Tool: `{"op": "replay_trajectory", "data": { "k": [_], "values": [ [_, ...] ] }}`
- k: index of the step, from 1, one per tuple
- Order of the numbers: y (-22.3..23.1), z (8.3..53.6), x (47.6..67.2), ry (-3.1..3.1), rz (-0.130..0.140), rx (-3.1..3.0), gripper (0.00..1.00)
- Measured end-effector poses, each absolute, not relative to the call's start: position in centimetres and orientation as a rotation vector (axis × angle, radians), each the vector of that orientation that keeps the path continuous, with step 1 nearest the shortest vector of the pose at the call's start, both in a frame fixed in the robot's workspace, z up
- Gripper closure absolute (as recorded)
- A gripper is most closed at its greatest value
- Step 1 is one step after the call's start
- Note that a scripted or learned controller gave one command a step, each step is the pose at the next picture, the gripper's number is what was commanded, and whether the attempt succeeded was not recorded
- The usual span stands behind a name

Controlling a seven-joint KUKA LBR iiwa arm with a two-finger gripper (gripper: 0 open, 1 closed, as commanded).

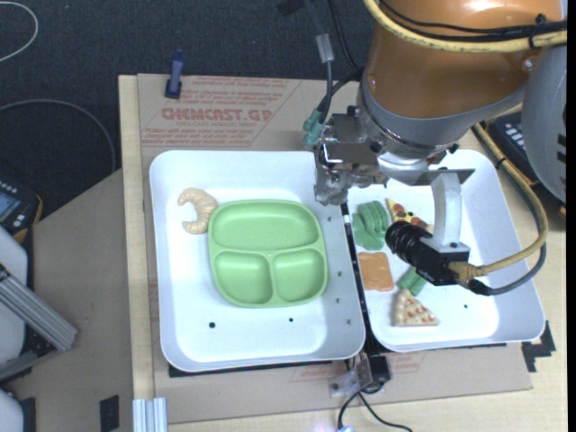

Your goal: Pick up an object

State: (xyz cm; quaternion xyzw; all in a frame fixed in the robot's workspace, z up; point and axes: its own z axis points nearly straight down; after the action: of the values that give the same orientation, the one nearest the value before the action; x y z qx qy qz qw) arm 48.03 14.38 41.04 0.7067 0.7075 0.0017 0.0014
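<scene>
- 2 shallow white bins, left (180,318) and right (506,273), side by side.
- Left bin: 1 green three-compartment plastic plate (267,250), with 1 beige toy croissant (198,210) touching its upper-left corner.
- Right bin: 1 green toy lettuce leaf (368,225), 1 tan toast square (376,272), 1 toy pizza slice (412,311), 1 small yellow-red piece (405,214).
- Gripper (333,187) sits over the bins' shared edge at the far end, nothing seen in it; can't tell how wide it stands.

The green tray (267,250) and croissant (197,210) are filling the left bin's (175,313) middle — its near strip is lying open; the right bin (508,304) is offering room between the pizza slice (412,310) and its outer wall.
</scene>
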Motion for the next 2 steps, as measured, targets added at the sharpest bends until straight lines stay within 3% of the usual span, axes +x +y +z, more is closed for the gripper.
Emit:
{"op": "replay_trajectory", "data": {
  "k": [1,2],
  "values": [
    [13.7,30.8,47.8,2.223,-0.017,2.228,1.00],
    [5.1,41.7,48.1,2.204,0.016,2.225,1.00]
  ]
}}
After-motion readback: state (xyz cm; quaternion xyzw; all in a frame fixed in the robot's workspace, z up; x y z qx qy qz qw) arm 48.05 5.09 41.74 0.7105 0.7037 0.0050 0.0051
